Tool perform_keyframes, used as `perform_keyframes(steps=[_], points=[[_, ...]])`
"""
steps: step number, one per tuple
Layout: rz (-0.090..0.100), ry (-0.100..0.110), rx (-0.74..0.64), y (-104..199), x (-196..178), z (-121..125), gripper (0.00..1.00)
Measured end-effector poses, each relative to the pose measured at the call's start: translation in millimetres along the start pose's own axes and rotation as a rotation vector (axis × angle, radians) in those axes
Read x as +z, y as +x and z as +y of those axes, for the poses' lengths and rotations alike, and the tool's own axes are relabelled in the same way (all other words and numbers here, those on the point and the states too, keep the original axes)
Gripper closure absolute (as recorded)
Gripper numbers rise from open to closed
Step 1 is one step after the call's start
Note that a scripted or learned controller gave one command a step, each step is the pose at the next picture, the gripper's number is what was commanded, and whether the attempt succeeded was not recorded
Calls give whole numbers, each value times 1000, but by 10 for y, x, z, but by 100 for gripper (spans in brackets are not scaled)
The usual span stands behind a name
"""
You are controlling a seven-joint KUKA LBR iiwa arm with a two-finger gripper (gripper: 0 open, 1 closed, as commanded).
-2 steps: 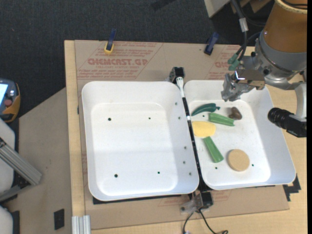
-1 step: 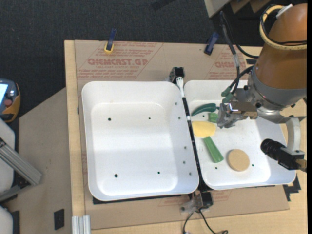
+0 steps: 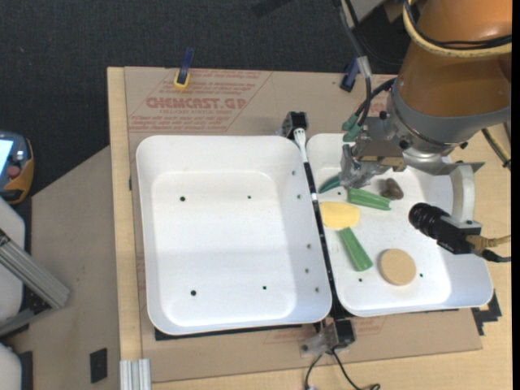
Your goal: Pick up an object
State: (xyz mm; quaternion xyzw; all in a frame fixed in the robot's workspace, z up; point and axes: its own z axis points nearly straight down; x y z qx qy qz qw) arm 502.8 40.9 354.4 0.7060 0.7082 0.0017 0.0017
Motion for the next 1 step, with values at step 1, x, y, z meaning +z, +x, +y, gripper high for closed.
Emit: perform_keyframes(steps=[1], points=[[0,-1,0,395,-251,416,100]])
